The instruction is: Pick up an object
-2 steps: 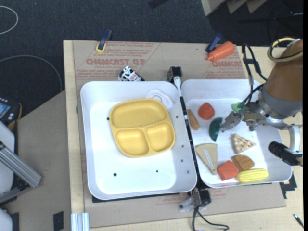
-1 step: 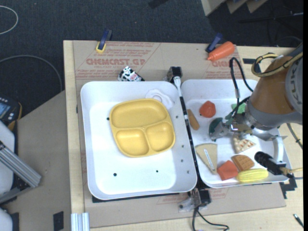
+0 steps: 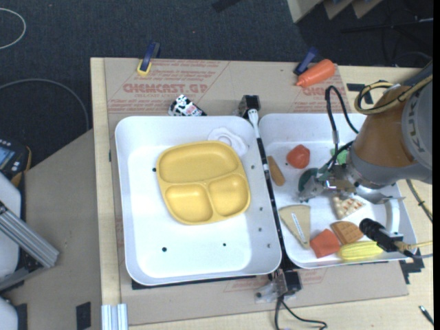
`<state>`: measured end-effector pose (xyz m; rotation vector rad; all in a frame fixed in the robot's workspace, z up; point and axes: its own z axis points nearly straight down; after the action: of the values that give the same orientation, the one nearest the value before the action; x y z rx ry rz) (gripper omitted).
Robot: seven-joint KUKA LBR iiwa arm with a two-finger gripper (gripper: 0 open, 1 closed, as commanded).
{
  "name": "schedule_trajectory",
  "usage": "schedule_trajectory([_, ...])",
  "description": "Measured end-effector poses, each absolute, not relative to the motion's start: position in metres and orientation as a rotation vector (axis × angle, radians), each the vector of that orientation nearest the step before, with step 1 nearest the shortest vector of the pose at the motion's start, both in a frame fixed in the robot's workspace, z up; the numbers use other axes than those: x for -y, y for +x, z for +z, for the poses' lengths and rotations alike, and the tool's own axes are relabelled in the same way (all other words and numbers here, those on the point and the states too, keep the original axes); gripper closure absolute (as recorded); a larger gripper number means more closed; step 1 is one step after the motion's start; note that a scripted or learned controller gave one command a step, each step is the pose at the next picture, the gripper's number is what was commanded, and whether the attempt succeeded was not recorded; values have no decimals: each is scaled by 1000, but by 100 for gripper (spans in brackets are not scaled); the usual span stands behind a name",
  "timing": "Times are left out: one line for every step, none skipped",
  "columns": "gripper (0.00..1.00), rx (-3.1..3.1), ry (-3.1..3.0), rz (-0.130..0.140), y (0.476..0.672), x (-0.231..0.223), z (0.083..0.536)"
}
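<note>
The gripper sits low in the right bin, near its middle, at the end of the arm that comes in from three o'clock. Whether its fingers are apart or closed cannot be told; they are dark and blurred against the bin floor, and nothing can be seen between them.

The tomato, a small red round thing, lies close to the gripper at about eleven o'clock, apart from it. The sausage, a brown stick, lies at nine o'clock, hard by the bin's left wall. The wedge, pale and triangular, lies at seven o'clock. A red block and a brown biscuit lie at six o'clock, touching each other, with the corn just beyond them toward five o'clock near the bin's front wall. A pale waffle piece lies just beside the gripper at four o'clock, partly under the wrist.

The left bin holds a yellow divided tray, well apart from the gripper at nine o'clock. A carrot lies outside the bins on the bench, at twelve o'clock.
</note>
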<state>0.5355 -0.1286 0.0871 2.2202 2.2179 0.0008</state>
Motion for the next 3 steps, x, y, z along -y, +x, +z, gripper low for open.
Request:
schedule_trajectory([100, -2212, 2216, 6, 537, 130, 100])
schedule_trajectory([100, -2218, 2217, 4, 541, 134, 143])
schedule_trajectory([100, -2218, 2216, 5, 534, 129, 193])
